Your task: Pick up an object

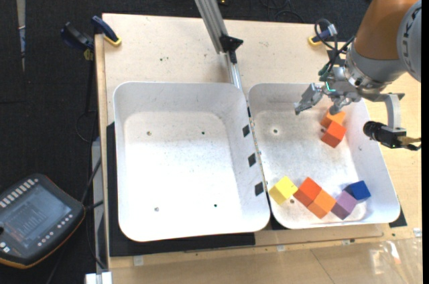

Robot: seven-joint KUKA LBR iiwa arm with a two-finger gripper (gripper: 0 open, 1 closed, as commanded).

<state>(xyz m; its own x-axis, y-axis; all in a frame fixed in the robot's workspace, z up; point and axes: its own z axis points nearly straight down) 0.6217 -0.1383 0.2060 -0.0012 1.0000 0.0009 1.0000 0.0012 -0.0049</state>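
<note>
Nearest the camera, bottom left: grey handheld control pad (30, 219) with a screen, lying on the dark floor beside the bench (167, 48).

Bench: pale board, carrying two shallow white bins side by side. Left bin (134, 102) holds no blocks. Right bin (268, 108) holds all of them.

Front of right bin, left to right: yellow block (283, 189); red-orange block (309, 190) touching an orange block (323, 203); purple block (344, 203); blue block (358, 191) just behind the purple one. All sit close together near the front wall.

Back of right bin: one orange block (333, 130), tilted, well apart from the front cluster.

Arm: grey with an orange band, reaching in from the right. Gripper (326, 96) hangs over the back of the right bin, just above and beside the tilted orange block. One finger (308, 100) splays out to the left, so the jaws look spread; nothing is seen between them.

Step in hand, as I judge it: the approach, with no block yet grasped. Likeliest target is the tilted orange block.

Next move calls for: centring the spread fingers over that block, lowering until they straddle it, closing, then lifting. Its tilt may let it slip or roll as the fingers close.
</note>
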